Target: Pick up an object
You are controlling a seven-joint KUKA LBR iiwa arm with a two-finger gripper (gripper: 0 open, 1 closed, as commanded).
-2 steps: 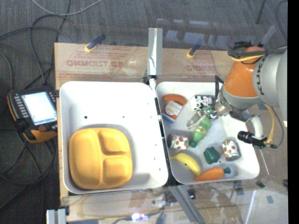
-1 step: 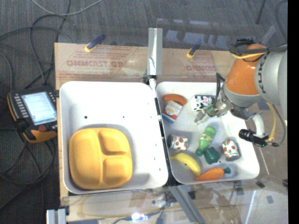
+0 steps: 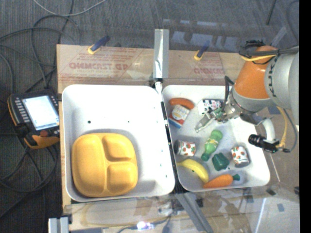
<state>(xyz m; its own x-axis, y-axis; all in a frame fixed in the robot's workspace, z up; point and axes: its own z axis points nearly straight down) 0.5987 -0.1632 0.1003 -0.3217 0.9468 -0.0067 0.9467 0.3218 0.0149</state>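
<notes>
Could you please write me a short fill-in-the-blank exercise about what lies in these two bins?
1. The yellow divided tray lies in the ____ bin.
2. The banana lies just above the ____ near the right bin's front edge.
3. The end effector hangs over the ____ bin.
4. The bottle lying in the right bin is ____ in colour.

Missing words: left; carrot; right; green

We see a grey carpet floor (image 3: 121,8) with thin black cables (image 3: 29,38) lying across it in loops. A brown cardboard sheet (image 3: 97,64) with red letters covers the bench under the bins, and two small clamps with yellow and blue (image 3: 98,44) sit on its far edge. On the left, a handheld screen (image 3: 36,113) glows pale beside the bench.
</notes>
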